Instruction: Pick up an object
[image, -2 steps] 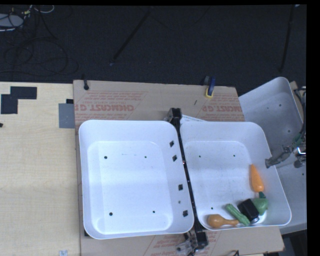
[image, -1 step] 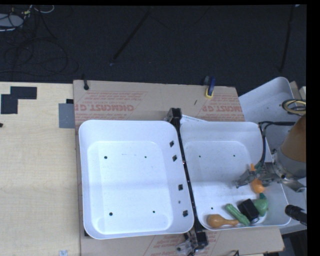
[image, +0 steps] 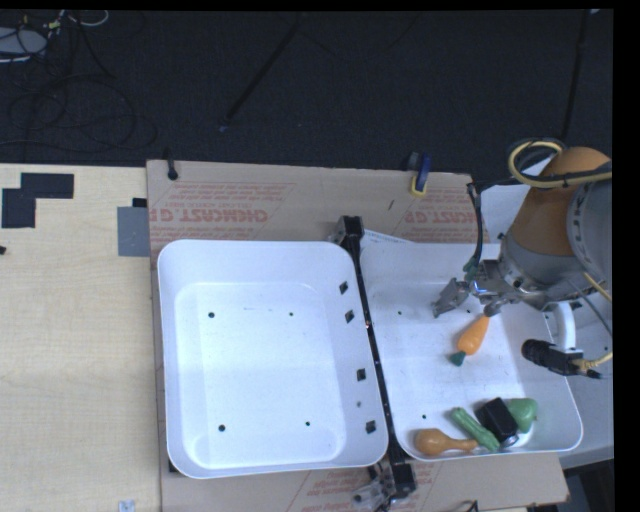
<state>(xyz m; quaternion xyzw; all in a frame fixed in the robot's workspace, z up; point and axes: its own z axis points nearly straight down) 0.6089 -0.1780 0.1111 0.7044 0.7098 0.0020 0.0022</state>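
**Carrot within reach as I hang over the right bin**

Camera view, from above and at a slant: my gripper (image: 462, 292) hangs over the right bin (image: 420, 400), toward its far right side, my grey arm with its orange band (image: 552, 215) coming in from the right edge of the bench. My two fingers (image: 447, 299) stand spread apart with nothing between them, so I hold no object at this point.

The nearest thing to take is the orange toy carrot (image: 474, 337), lying on the bin floor just beside my fingertips, on the side toward the bin's near edge and a little toward its right wall. I cannot tell whether it touches me. Its long axis runs slantwise, the thick orange end up toward my wrist and the small green tip pointing toward the near-left; I judge my fingers would need to straddle it across that line, not along it.

Well apart from me, in the bin's near right corner, a cluster lies together: a yellow-orange gourd-shaped toy (image: 440, 441), a green stick-like piece (image: 473, 427), a black block (image: 497, 418) and a pale green rounded piece (image: 522, 410). The left bin (image: 175, 300) sits alongside, beyond the dark divider.
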